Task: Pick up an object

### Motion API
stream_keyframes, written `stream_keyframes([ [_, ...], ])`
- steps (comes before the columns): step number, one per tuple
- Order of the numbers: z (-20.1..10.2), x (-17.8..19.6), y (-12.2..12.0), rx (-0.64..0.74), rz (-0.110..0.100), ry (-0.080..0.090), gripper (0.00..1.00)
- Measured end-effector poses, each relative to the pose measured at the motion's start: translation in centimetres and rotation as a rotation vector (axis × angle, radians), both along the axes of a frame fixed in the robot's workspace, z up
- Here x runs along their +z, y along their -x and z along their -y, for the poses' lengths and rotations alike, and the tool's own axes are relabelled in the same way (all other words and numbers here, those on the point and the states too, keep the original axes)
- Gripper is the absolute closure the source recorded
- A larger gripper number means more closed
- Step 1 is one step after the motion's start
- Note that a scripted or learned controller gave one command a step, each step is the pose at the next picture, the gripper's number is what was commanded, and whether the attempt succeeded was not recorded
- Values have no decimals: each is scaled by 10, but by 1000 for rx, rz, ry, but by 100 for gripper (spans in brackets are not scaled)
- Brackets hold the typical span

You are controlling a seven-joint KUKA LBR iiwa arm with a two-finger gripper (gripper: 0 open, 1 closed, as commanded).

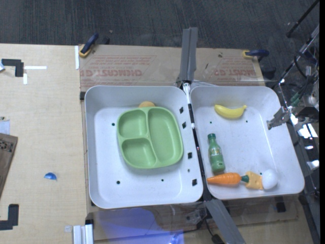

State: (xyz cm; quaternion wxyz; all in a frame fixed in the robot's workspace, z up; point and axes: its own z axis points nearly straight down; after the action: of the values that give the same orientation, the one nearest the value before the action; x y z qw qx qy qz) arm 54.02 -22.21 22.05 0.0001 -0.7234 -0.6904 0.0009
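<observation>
Holding green plate (pixel 150 137): left bin (pixel 101 187)

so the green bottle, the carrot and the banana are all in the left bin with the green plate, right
Not quite: the camera view shows the green bottle, the carrot and the banana in the right bin. The green plate lies alone in the left bin.

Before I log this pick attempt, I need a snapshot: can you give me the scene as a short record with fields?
left bin: green divided plate, with a small yellow-orange item peeking out behind it
right bin: banana, green bottle, carrot, small white and yellow toy
gripper: at the right bin's right edge, holding nothing that can be seen
bench: small blue item left of the bins
</observation>
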Motion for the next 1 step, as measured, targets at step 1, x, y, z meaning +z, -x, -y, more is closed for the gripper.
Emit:
stream_keyframes([
  [1,-67,-110,-54,115,-2,-2,0],
])
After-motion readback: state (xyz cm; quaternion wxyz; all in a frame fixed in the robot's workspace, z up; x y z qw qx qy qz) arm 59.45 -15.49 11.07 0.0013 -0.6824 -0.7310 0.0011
